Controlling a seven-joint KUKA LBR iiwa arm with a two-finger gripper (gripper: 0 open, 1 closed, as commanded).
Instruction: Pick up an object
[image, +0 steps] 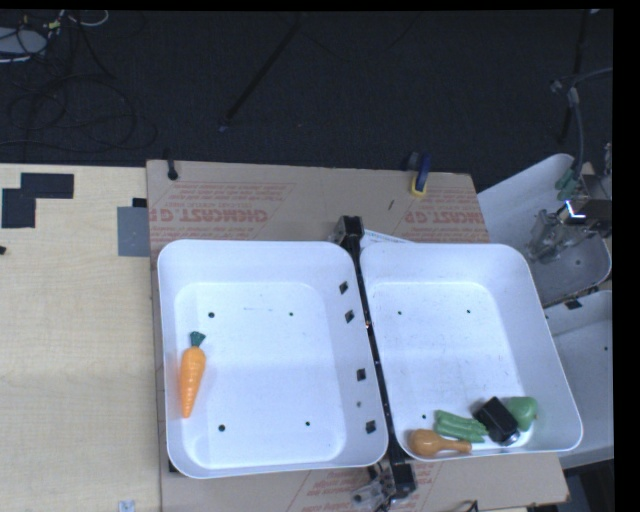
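Left white plastic bin: one orange toy carrot with green top, lying along the left wall. Right white plastic bin, near corner: tan pear-shaped toy, green pod-like toy, small black block, rounded green toy, all clustered and touching. Nothing lifted; the pick is not begun. Gripper state: cannot tell.

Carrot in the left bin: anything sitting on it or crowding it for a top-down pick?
Nothing visible does. The carrot lies alone near the left wall of the left bin, with bare floor around it. The other items, including a black block, are clustered in the right bin.
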